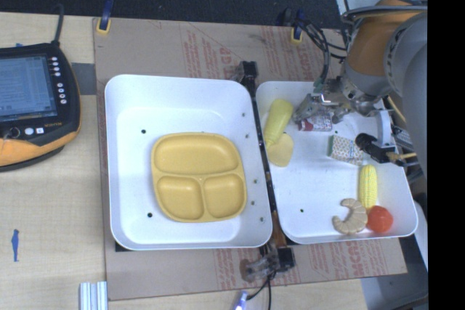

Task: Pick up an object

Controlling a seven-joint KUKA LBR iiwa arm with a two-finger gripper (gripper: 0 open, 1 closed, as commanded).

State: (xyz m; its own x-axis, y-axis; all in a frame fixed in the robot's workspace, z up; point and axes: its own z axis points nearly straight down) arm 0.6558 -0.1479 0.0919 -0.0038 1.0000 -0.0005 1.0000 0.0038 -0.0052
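Gripper (pixel 320 111) sits low over the far part of the right bin (pixel 312 192), close to that bin's far wall. From this angle we cannot tell whether it is apart or together, and we see nothing clamped in it.

Contents of the right bin:
- small red-and-white item (pixel 317 125), far part of the bin, just beside the gripper on its near side, possibly touching it
- yellow cylinder (pixel 278 118), against the bin wall that faces the left bin (pixel 131 156)
- pale yellow round piece (pixel 282 150), along that same wall, touching the cylinder's near end
- patterned packet (pixel 341 149), about mid-bin
- corn cob (pixel 368 185), toward the bin's near outer corner
- tan crescent piece (pixel 351 216) and red ball (pixel 379 219), side by side at the bin's near wall

We judge the step in hand to be the approach or descent for a grasp. The red-and-white item is the likeliest target, being nearest the tool.

The next move calls for centring over that item, going down to the bin floor, closing, then lifting straight up. The item looks small and flat, so a miss is plausible. We would confirm the hold only once it shows clear of the bin floor.
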